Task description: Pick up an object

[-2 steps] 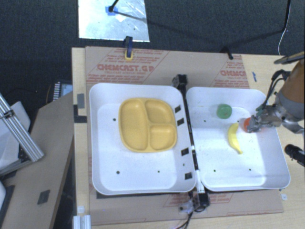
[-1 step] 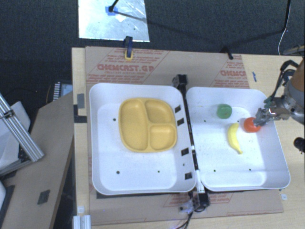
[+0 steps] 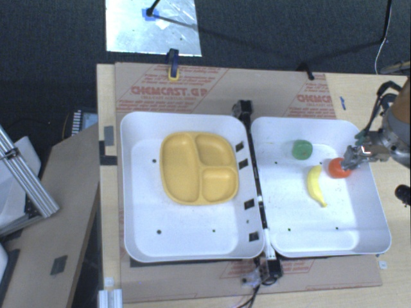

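The right bin (image 3: 359,236) holds a green round object (image 3: 302,149), a yellow banana (image 3: 315,185) and an orange-red round object (image 3: 338,169). My gripper (image 3: 352,158) reaches in from the right edge and sits at the right side of the orange-red object, touching or nearly touching it. The fingers are small and blurred against the bin, so their spacing is unclear. The banana lies just left of and below the orange-red object. The green object sits apart, up and to the left.
The left bin (image 3: 141,236) holds a yellow divided plate (image 3: 198,167). A black divider (image 3: 252,172) runs between the two bins. The right bin's wall stands close under my wrist. Cardboard sheeting lies under both bins.
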Controlling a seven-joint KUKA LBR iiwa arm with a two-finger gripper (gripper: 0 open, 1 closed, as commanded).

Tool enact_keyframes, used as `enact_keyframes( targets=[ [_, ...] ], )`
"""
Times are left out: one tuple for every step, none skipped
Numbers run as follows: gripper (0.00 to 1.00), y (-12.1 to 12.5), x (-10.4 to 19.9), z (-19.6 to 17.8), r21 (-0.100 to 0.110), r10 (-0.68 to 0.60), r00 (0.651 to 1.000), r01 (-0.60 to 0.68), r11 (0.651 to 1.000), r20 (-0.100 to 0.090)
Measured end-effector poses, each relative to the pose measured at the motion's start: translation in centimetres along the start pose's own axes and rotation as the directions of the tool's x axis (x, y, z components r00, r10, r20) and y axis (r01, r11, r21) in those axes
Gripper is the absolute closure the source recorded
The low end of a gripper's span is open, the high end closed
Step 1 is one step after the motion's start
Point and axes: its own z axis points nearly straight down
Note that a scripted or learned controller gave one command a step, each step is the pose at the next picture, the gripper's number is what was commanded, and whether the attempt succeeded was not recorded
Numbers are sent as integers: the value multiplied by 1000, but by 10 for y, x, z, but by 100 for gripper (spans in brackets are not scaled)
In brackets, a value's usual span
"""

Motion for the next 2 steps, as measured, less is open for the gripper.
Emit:
enact_keyframes(
  targets=[
    [100, 20, 55, 3, 0, -6, 1000, 6, 1000, -2],
    [100, 30, 110, -12, 0, -6, 1000, 6, 1000, -2]
  ],
)
